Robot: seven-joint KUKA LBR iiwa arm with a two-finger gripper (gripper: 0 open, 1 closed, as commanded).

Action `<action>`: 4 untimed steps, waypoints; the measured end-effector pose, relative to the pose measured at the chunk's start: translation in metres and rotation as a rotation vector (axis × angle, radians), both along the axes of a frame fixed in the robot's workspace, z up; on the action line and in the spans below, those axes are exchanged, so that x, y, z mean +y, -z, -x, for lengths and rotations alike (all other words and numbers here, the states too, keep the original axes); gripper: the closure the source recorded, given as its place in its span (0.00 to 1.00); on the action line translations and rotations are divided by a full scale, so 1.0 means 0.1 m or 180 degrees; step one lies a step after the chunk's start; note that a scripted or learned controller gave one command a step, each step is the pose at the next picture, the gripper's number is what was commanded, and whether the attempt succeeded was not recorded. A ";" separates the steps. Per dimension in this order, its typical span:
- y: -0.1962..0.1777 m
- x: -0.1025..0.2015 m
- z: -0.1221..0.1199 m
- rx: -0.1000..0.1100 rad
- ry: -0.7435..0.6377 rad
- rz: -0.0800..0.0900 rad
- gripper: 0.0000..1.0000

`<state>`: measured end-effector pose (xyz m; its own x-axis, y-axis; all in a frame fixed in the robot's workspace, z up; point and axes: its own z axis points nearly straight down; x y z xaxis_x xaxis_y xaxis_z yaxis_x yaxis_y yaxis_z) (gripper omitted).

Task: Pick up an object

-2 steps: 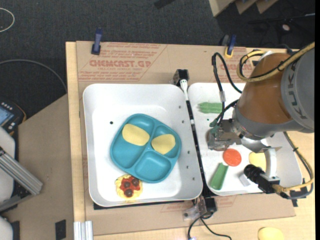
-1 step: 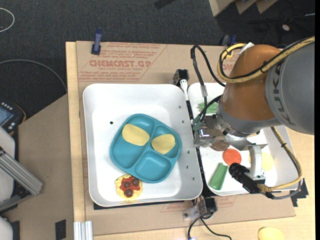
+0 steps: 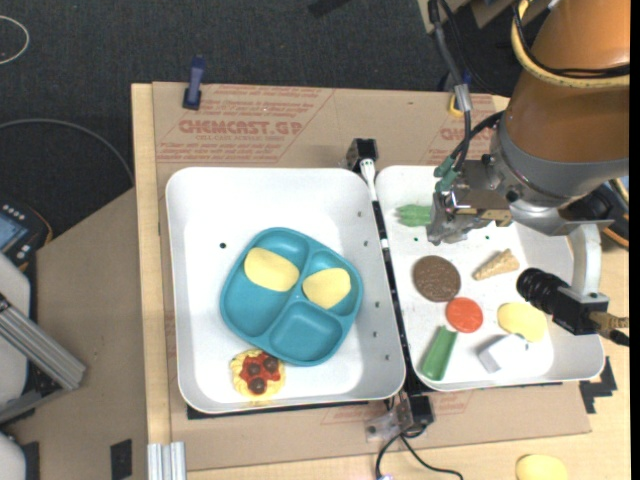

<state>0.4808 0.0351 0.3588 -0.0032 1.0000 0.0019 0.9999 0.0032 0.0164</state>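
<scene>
Green object (image 3: 412,214) partly behind the tool (image 3: 447,230).

From my remote station I could read only one piece of lettering: red print on the brown board (image 3: 300,118) under the bins, at about twelve o'clock from the left bin (image 3: 190,268), which looked like "CHEMCAST G.P", though the last characters were not sharp. Smaller red lines ran above and below that word, and a similar red print showed faintly at about twelve o'clock from the right bin (image 3: 560,363), but I could not make out any of those.
</scene>
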 end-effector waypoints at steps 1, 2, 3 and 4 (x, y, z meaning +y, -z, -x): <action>-0.98 -0.22 0.01 0.0004 0.0010 0.0005 1.00; -1.81 0.58 -0.16 0.0012 -0.0017 -0.0004 1.00; -1.08 -0.71 -0.09 0.0072 0.0052 0.0013 1.00; -1.80 -0.53 -0.61 0.0018 0.0003 0.0014 1.00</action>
<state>0.5419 -0.0182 0.5389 -0.0024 1.0000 -0.0024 0.9999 0.0024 0.0108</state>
